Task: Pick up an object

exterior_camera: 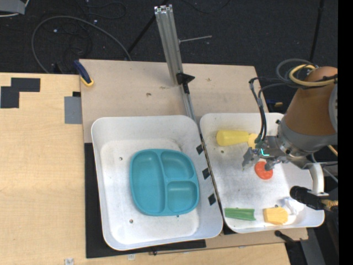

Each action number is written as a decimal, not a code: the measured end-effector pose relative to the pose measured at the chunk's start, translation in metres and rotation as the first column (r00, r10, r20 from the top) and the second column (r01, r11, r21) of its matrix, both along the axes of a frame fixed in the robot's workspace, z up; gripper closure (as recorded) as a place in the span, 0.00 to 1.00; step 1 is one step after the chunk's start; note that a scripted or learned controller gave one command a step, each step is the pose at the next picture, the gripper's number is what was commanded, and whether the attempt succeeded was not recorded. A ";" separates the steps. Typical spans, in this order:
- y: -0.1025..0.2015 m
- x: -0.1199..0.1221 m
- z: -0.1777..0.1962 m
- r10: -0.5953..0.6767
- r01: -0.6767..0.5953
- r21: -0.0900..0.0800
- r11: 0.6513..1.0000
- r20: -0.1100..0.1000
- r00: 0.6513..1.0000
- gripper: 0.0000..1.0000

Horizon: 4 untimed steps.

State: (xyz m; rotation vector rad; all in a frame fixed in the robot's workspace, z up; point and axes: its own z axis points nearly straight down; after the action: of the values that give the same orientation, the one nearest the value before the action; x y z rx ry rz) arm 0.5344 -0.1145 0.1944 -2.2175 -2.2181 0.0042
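My gripper hangs low over the right bin, near its upper right part. A small red-orange round object lies just below and right of the fingertips, partly hidden by them. A yellow bottle-shaped object lies just left of the gripper near the bin's top. A green flat piece and a yellow block rest along the bin's front edge. Nothing is visibly between the fingers.
The left bin holds a teal divided plate. A metal post stands behind the bins. Wooden bench surface stretches to the left, and dark cables loop beside the arm at right.
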 end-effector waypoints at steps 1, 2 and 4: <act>0.000 0.000 0.001 0.000 0.000 0.000 1.000 0.002 1.000 0.00; 0.002 -0.001 -0.064 0.000 0.000 0.000 1.000 -0.003 1.000 0.00; 0.004 0.004 -0.088 -0.004 0.003 0.008 1.000 0.013 1.000 1.00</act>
State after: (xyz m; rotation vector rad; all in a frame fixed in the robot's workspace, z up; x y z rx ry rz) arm 0.5389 -0.1104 0.1059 -2.2235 -2.2164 -0.0190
